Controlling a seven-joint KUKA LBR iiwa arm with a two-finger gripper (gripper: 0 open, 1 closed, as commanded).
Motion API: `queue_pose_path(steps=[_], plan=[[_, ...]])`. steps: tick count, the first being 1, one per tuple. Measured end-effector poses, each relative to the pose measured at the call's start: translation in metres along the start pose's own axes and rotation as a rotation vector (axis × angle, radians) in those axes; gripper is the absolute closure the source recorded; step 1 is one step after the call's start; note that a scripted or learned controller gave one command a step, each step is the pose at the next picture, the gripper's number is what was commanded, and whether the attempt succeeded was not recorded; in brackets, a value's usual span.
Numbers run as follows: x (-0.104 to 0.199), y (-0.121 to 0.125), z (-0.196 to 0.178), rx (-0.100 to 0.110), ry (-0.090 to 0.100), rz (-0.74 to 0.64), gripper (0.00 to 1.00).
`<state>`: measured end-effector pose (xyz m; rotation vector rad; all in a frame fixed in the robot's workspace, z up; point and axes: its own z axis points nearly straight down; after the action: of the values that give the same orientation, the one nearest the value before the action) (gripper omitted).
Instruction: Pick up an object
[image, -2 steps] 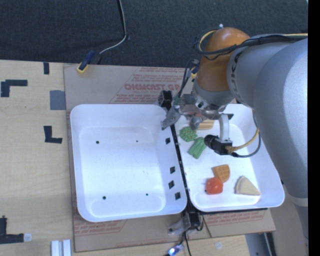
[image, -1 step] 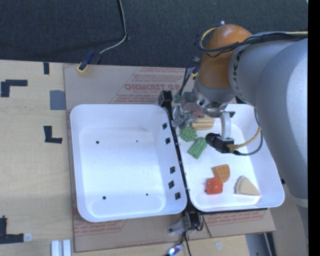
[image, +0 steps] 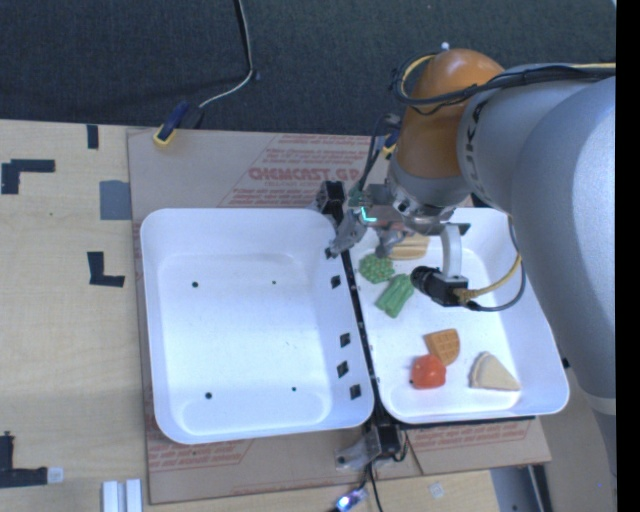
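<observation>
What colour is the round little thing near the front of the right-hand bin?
Red: the round toy looks like a tomato, seen clearly in the overhead camera view.

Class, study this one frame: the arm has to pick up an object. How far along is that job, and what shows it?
Done: the arm has reached over the right bin, with the gripper low above the green pieces.
In hand: nothing visibly; I cannot see any object between its fingers.
Left: gripping and lifting one. The red piece, orange piece and pale wedge all lie on the bin floor.
</observation>
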<state>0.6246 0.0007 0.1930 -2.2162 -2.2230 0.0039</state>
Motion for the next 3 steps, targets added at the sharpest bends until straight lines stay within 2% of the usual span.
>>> queue_pose_path(steps=[3], plan=[[0.0, 0.0, 0.0, 0.0, 0.0, 0.0, 0.0]])
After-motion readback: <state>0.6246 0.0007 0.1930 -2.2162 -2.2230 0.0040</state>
